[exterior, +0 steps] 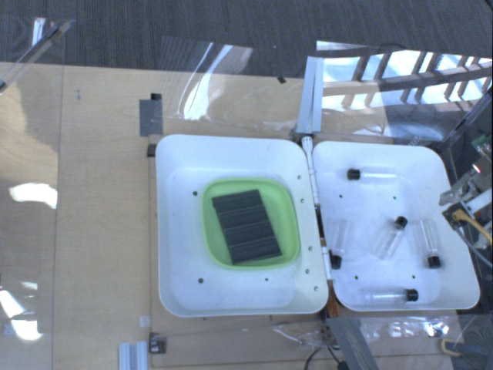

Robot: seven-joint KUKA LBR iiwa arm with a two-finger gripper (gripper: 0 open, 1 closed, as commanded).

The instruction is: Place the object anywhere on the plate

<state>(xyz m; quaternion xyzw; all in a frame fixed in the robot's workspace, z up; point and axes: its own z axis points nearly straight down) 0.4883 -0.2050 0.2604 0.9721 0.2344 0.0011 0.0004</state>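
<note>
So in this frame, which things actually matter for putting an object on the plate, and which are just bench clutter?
Belongs to the job:
- green plate in the left bin
- dark ridged block lying on it
- clear tubes with black caps, e.g., in the right bin
- gripper at the right bin's edge

Just lying about:
- grey clamp on the bench
- metal bracket behind the bins
</note>
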